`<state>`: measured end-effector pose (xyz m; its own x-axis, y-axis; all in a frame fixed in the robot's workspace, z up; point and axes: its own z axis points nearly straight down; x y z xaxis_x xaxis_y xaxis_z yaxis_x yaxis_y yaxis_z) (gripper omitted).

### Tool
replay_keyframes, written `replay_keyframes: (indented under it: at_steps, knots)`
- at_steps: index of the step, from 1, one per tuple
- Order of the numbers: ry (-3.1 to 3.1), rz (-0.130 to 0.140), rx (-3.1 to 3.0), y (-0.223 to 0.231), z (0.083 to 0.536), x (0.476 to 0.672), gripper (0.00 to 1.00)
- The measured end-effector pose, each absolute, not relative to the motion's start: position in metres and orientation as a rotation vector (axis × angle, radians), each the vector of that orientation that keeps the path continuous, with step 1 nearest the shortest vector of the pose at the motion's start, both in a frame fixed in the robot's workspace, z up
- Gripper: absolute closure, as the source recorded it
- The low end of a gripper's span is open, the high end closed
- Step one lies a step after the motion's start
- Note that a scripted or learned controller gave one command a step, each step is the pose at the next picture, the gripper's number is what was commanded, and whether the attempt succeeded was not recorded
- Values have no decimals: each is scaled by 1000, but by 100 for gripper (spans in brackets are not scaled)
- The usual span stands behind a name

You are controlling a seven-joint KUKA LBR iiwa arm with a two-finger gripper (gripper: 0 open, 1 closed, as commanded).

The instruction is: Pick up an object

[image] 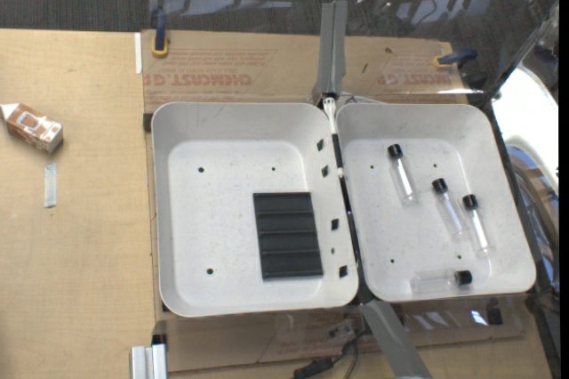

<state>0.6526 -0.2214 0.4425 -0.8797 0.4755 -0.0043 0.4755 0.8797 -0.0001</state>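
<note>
Pick pending: capped vials (447, 206) lie in the right bin (498, 137); a black ribbed block (287, 235) lies in the left bin (160, 190).
Suggested target: the far vial (400, 173), lying apart from the others. Close across its width. The near vial (440, 281) lies just beside the wall and looks awkward.

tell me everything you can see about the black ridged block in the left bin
The black block is a flat rectangular slab, matte and dark, probably plastic or rubber. Crosswise grooves split its top into four bands. It lies flat on the floor of the left bin, right of centre and toward the bin's near edge, its long side running front to back and tilted only slightly. It touches nothing except the bin floor.
</note>
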Motion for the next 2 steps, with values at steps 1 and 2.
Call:
replay_keyframes:
  at_steps: [1,2]
  knots:
    - [3082,-1,605,-221,441,647,100]
    - [3104,-1,466,-221,442,647,100]
